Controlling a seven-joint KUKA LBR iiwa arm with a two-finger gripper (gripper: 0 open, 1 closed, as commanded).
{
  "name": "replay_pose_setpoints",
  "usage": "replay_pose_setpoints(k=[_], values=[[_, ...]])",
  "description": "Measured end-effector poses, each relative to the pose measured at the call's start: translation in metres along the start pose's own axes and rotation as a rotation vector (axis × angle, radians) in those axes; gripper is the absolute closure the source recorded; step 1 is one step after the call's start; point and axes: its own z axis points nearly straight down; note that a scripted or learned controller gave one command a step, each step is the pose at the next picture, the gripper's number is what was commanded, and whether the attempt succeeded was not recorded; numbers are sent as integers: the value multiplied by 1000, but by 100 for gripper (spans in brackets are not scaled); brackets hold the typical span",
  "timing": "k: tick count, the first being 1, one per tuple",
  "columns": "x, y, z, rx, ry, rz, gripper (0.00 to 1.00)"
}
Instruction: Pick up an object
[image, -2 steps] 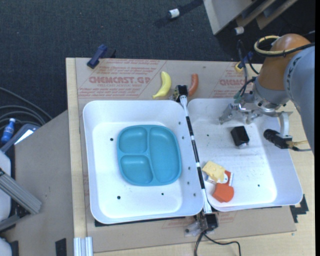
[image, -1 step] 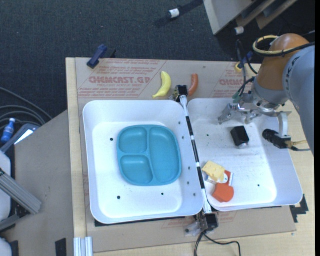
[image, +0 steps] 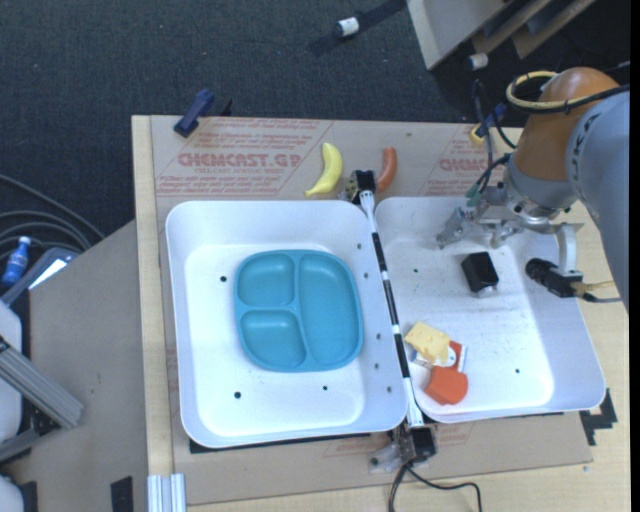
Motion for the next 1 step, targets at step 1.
replay_pose_setpoints(k=[1], values=[[0, 1, -11, -2, -1, 0, 100]])
